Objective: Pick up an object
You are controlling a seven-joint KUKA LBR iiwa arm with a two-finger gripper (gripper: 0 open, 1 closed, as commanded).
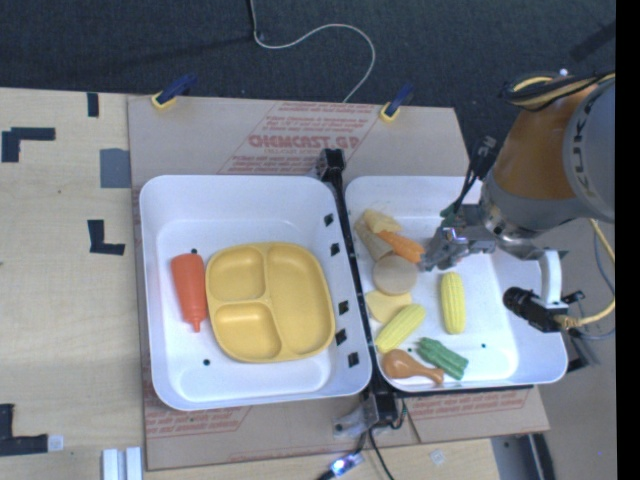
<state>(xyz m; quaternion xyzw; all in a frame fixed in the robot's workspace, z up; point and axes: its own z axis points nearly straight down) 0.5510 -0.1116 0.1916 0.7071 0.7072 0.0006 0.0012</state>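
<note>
Tool [437, 253] is down in the right white bin [520, 370], right at the small orange plastic carrot [401, 245] near the divider edge. Can't tell its state from here. I'd centre on the carrot, since the tan round piece [393, 276] crowds it.

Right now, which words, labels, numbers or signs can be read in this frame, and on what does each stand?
Red print on the cardboard sheet under the bins: too blurred and turned away to read.
Black angular marks on the wooden bench top: shapes, not letters.
No other text is visible.
</note>
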